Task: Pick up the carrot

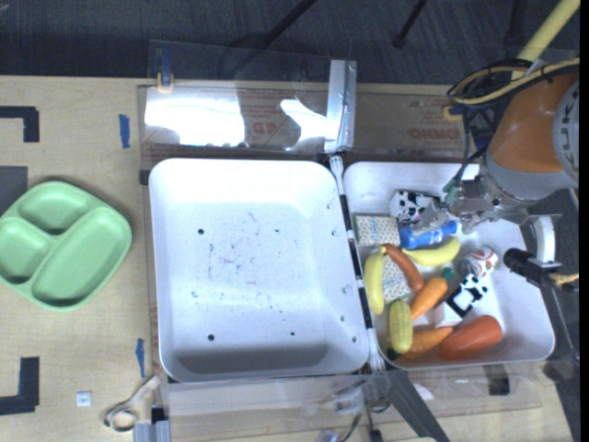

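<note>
Bins (175, 247): two. Carrot (429, 296): one. Bananas (375, 282): two.

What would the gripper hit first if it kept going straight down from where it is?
Probably the blue item lying on the banana, directly under the gripper. Depth is hard to judge.

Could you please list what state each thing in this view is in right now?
Carrot: lying tilted in the right bin, ungripped.
Right bin: crowded with toy foods.
Banana: lying against the bin's left wall.
Corn cob: lying beside the carrot.
Left bin: holding no items.
Green divided plate: on the bench, nothing in it.
Gripper: over the right bin's far end, away from the carrot.
</note>
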`<action>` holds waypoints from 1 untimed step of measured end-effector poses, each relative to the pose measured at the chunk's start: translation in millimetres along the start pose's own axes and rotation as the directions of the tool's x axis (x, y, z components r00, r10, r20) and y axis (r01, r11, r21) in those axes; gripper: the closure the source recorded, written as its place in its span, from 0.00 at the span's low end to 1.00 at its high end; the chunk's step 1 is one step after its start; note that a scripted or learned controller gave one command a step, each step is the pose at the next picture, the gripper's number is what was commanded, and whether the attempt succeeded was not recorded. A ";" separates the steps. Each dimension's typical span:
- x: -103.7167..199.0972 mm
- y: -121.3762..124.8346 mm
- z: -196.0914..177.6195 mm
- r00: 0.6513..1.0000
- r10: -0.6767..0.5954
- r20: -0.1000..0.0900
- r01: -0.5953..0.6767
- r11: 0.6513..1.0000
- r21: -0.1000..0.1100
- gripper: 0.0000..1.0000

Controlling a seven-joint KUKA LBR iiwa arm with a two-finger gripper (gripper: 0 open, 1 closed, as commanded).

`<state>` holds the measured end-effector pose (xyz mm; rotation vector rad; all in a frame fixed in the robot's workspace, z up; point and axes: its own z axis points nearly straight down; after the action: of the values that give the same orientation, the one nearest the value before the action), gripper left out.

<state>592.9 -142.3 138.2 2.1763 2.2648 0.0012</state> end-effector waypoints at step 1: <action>46.7 -35.7 24.8 0.997 -0.080 0.002 0.080 0.997 -0.007 0.00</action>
<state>555.3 -97.0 113.4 2.0805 2.3452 0.0076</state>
